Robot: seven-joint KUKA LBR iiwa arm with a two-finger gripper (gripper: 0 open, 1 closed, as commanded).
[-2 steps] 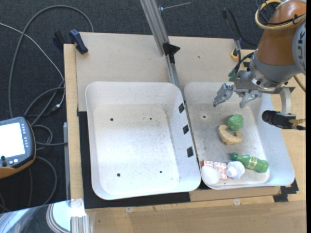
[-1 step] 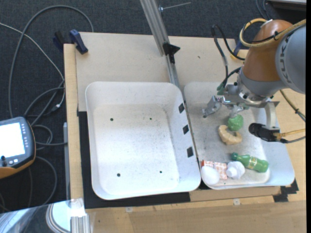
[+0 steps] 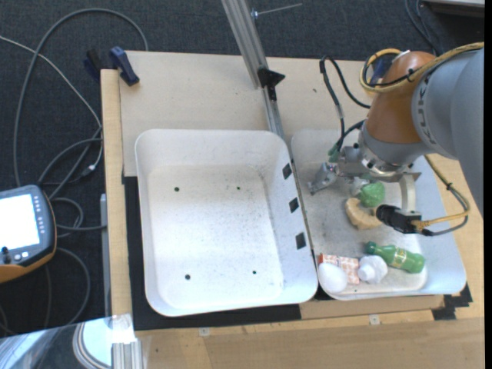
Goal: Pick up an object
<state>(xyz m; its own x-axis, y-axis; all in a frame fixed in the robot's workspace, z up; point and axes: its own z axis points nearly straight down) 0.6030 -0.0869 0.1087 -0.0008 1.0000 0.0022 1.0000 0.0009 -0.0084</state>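
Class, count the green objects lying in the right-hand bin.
2: a green bottle lying near the bin's front edge, and a small green object further back, just under the arm's wrist. The arm may hide others.

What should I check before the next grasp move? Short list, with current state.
1. Arm over the right bin: ok.
2. Gripper down near the green object: ok.
3. Fingers open or shut: cannot tell.
4. Green object actually gripped: cannot tell.
5. Other targets in the right bin: ok, a tan piece, a green bottle and a white item.
6. Cable clear of the objects: not ok, its black end lies by the tan piece.
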